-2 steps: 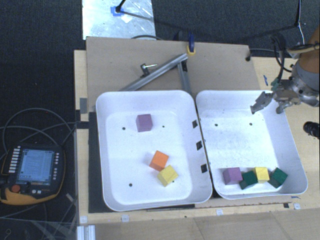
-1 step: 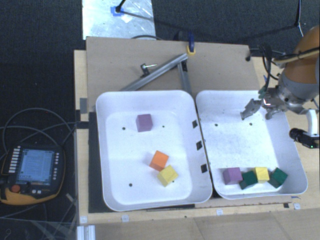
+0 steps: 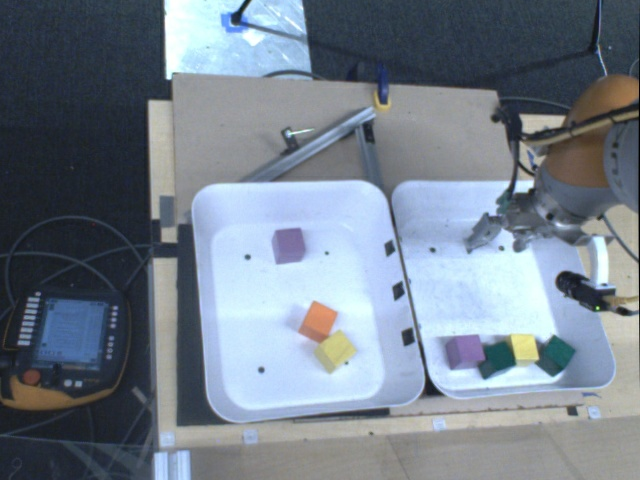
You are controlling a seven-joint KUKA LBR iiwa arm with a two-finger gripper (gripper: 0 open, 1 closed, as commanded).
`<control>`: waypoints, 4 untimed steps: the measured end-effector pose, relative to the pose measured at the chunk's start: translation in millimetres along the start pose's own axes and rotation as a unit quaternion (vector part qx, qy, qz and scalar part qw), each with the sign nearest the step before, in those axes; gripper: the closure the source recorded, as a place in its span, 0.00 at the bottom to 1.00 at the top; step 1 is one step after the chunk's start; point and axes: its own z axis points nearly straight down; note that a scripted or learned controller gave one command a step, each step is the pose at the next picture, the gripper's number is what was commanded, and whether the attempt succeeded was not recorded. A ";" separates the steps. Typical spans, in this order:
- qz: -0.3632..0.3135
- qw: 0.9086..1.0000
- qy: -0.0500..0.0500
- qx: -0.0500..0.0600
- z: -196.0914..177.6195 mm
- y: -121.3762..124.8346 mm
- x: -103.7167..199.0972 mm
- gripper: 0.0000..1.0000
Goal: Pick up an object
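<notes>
Camera view shows the hand (image 3: 497, 232) up over the back of the right bin (image 3: 440, 208), with its fingers spread apart and nothing between them. The blocks to pick lie well away along the front wall: a purple block (image 3: 464, 350), two green blocks (image 3: 496, 359) and a yellow block (image 3: 524, 347). I think the reach is just starting, so next the hand must go forward and down over one block.

In the left bin (image 3: 215, 268) lie three small cubes: a purple cube (image 3: 288, 245) alone near the far side, and an orange cube (image 3: 318, 320) touching a yellow cube (image 3: 335, 350). In the right bin (image 3: 440, 208), along the near wall, stand a purple block (image 3: 464, 350), a dark green block (image 3: 495, 358), a yellow block (image 3: 523, 347) and another green block (image 3: 555, 353), close together.
</notes>
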 end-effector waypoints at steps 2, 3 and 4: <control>0.000 1.000 -0.001 -0.005 -60.8 1.6 5.6 1.00; 0.000 1.000 -0.001 -0.005 -106.4 -1.5 3.2 1.00; 0.000 1.000 -0.001 -0.006 -157.3 0.1 2.9 1.00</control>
